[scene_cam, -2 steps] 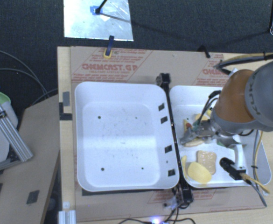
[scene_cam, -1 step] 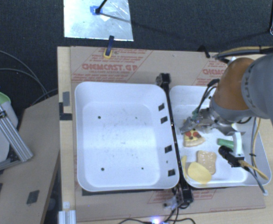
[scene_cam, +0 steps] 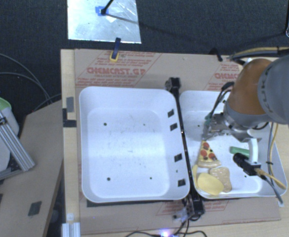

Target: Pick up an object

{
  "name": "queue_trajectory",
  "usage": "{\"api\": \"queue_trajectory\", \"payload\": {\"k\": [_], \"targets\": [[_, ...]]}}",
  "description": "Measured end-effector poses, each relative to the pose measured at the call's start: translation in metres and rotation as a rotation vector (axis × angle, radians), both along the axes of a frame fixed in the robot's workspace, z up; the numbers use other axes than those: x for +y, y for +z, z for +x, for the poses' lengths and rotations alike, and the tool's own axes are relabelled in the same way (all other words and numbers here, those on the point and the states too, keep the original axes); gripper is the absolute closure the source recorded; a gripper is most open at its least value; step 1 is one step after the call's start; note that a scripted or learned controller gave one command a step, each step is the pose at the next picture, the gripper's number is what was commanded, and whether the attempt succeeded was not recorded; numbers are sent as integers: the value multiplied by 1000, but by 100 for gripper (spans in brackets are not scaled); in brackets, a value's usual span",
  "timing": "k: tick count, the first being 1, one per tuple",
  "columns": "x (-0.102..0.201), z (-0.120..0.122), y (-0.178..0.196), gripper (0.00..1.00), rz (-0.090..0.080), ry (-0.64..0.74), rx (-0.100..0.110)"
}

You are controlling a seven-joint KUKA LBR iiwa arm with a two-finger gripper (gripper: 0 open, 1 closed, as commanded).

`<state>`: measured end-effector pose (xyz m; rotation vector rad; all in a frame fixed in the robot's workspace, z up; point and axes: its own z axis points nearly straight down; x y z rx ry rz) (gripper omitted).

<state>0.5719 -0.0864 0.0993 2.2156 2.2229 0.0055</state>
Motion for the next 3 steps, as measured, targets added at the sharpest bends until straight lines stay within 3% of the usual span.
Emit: {"api": "queue_trajectory", "payload": {"k": [1, 2, 3], "targets": [[0, 0, 0, 0, 0, 0, 1], [3, -42, -16, 0, 1, -3, 9], [3, -39, -4, 100, 0, -3, 1]]}}
